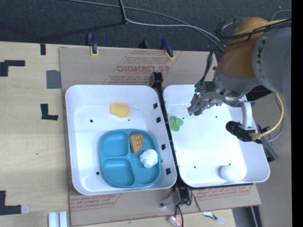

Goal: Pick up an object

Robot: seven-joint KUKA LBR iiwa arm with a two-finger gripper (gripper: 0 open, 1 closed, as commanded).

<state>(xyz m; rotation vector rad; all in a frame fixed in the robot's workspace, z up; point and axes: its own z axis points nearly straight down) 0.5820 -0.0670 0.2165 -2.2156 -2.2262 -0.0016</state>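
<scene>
Right bin (208,171): broad bare floor mid-bin. Obstacles: green object (176,123) near the divider-side wall, white ball (231,172) at the near corner. Left bin (80,126): blue tray (118,167) fills the near half; yellow piece (120,109) behind it.

Colours across my two bins

My arm (265,46) is grey with an orange band, and my tool (196,109) is dark grey metal. Both bins are white: the left bin (75,126) carries a blue divided tray (113,167), a yellow lump (120,109), a tan waffle-patterned piece (136,142) and a white crumpled piece (149,158); the right bin (208,145) has a green item (176,123) and a white ball (230,172). The surface (23,141) is pale wood with black tape marks.
</scene>
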